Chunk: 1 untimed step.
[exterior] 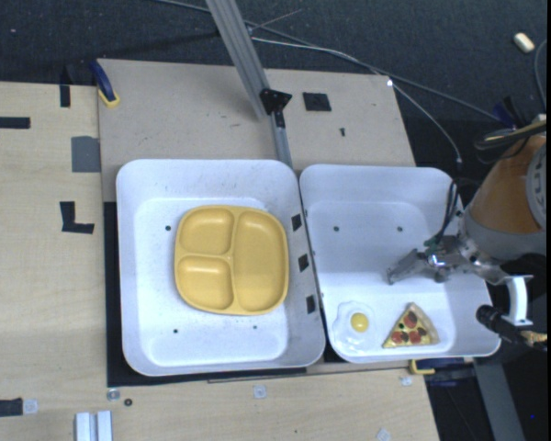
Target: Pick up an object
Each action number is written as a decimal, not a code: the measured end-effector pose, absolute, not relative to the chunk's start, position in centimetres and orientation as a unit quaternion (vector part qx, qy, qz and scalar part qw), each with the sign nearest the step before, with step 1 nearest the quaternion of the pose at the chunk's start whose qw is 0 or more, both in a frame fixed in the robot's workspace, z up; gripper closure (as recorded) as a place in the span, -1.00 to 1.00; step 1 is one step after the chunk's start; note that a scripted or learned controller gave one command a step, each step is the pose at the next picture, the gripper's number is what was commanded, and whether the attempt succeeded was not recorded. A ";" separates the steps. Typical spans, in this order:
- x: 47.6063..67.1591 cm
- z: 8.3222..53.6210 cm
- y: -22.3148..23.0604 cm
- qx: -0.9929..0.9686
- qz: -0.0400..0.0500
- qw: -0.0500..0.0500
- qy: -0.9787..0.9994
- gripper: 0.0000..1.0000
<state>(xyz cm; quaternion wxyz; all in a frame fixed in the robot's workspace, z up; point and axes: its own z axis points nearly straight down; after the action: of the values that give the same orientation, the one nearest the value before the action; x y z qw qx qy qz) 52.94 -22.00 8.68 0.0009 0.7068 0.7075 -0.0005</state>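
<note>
A yellow divided plate (231,259) lies in the left bin (142,246). In the right bin (376,191), near its front edge, lie a toy fried egg (356,323) and a toy pizza slice (410,328) side by side. My gripper (406,266) reaches in from the right, low over the right bin's floor, just above and behind the pizza slice. Nothing shows between its grey fingers. The arm's orange band (510,191) sits at the right edge.
A slanted metal pole (243,44) runs down to the bins' shared rear corner. Cables (422,108) trail over the dark floor behind the right bin. The wooden bench (37,246) extends to the left.
</note>
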 end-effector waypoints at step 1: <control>53.1 9.9 -22.0 0.706 0.001 0.003 0.708 1.00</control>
<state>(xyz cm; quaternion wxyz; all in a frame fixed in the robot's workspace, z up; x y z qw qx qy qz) 53.11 -22.01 9.87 0.0033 0.7063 0.7079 0.0008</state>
